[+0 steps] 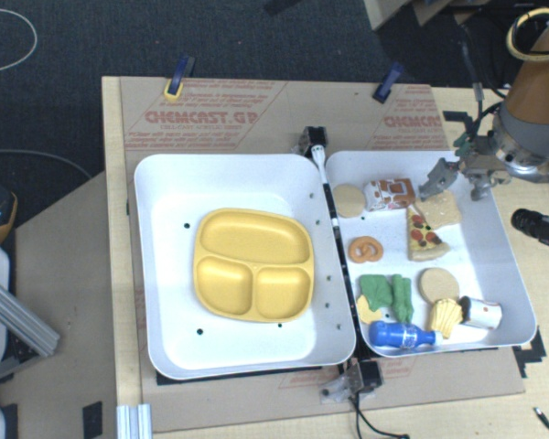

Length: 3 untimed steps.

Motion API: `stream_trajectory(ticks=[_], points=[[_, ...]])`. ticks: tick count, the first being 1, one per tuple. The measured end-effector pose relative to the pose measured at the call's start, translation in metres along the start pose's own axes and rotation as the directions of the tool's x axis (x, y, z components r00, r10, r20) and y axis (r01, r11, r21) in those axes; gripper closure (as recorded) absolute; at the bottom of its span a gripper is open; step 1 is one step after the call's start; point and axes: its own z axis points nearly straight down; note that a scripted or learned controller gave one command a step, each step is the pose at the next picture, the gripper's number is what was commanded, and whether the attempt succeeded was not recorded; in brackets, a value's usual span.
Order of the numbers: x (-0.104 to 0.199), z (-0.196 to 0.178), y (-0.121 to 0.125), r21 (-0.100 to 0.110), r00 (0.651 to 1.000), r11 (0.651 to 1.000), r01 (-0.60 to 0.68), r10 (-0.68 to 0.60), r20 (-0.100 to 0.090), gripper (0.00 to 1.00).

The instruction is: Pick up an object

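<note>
I see a metallic grey pincer (436, 179); left of it, a glossy yellow plastic tray (252, 263) in a smooth white plastic bin (156, 245); beneath, a matt brown paper-covered tabletop (256, 117).

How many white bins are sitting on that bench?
2. The left bin holds a yellow divided plate. The right bin beside it holds the small toy foods, with the gripper over its far end.

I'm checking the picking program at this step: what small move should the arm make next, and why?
Probably lower the gripper straight down. It hovers at the right bin's far end with nothing between its fingers, and the pizza slice and a pale slab lie just below it, so a short descent should reach one.
</note>
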Motion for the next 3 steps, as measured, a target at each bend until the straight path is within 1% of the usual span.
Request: stream_trajectory(ticks=[1, 2, 3], points=[[0.000, -0.009, 0.003, -0.015, 1.000, 1.000, 0.003, -0.003, 0.003, 0.00], [-0.003, 0.037, 0.010, -0.008, 1.000, 1.000, 0.003, -0.003, 0.001, 0.00], [-0.003, 0.101, 0.011, -0.006, 1.000, 1.000, 0.003, -0.003, 0.000, 0.00]])
